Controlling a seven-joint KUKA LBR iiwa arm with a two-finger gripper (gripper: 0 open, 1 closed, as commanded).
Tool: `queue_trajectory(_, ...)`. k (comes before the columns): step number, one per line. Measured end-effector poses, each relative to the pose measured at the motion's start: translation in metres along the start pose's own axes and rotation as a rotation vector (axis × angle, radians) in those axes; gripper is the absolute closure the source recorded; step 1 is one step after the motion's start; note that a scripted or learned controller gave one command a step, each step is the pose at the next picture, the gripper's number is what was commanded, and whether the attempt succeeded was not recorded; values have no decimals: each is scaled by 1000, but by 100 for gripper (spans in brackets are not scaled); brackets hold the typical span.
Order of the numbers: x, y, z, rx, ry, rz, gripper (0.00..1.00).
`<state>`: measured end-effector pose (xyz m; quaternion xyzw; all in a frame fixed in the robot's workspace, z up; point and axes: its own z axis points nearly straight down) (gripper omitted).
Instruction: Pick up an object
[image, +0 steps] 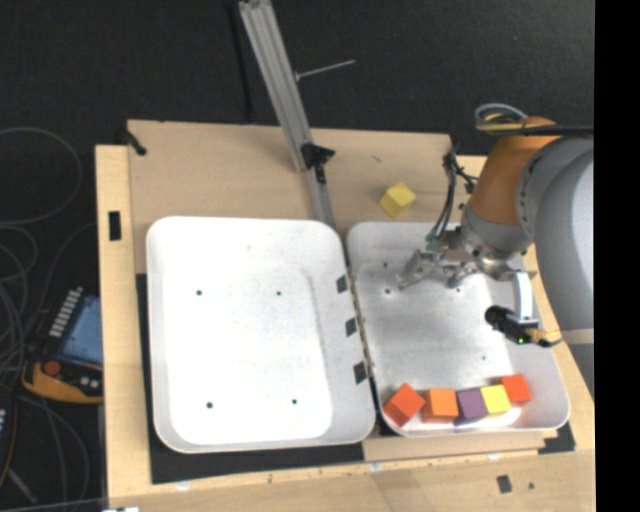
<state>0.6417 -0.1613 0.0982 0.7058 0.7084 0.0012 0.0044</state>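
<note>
- The gripper (430, 268) hangs over the far half of the right bin (440, 330), well apart from the blocks; its fingers look spread, with nothing between them.
- Five small blocks line that bin's near wall: an orange cube (405, 402), orange block (442, 403), purple block (470, 404), yellow block (496, 400) and red-orange block (516, 389).
- A yellow cube (397, 199) sits on the bench beyond the bin.
- The blocks look light and rigid; the end cube's free flat sides seem easiest to pinch.
</note>
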Motion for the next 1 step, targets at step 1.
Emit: queue_trajectory(1, 43, -58, -52, 5, 3, -3, 0)
